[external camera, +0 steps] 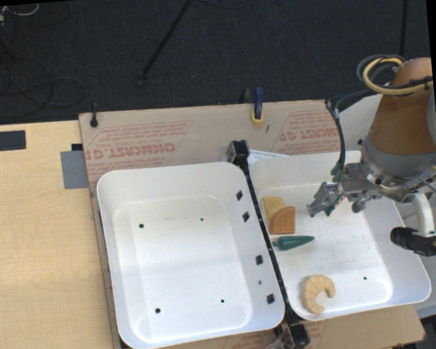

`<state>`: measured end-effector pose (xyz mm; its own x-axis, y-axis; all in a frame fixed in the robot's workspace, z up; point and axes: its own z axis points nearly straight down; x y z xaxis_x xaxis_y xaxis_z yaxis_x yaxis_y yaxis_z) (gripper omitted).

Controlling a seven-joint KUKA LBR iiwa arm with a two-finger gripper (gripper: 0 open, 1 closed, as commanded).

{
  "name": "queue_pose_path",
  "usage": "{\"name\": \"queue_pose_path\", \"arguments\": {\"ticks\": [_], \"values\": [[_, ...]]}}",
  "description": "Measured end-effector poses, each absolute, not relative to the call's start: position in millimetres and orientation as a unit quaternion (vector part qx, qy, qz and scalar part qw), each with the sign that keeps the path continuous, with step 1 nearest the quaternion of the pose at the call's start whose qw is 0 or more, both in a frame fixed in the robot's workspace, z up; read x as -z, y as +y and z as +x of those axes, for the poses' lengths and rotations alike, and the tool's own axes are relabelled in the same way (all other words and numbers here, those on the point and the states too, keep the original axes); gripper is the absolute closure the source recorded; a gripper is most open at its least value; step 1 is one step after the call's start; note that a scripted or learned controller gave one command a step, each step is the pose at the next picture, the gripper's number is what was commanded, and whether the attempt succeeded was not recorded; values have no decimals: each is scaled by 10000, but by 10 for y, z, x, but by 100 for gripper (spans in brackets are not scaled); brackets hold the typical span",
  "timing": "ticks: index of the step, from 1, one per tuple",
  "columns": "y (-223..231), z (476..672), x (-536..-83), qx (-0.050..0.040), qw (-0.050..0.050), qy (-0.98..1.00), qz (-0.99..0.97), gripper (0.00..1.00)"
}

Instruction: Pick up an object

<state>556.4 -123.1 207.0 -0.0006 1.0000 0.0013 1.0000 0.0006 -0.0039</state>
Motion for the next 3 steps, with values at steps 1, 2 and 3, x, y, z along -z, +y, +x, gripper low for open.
{"name": "queue_pose_path", "arguments": {"ticks": [1,2,3], "values": [[-860,5394,-845,-23,38,-7076,-7066,0],[-1554,6201,-881,-1,-28,-7070,-7072,0],[-1071,6444,-872,-6,15,-7087,-7055,0]]}}
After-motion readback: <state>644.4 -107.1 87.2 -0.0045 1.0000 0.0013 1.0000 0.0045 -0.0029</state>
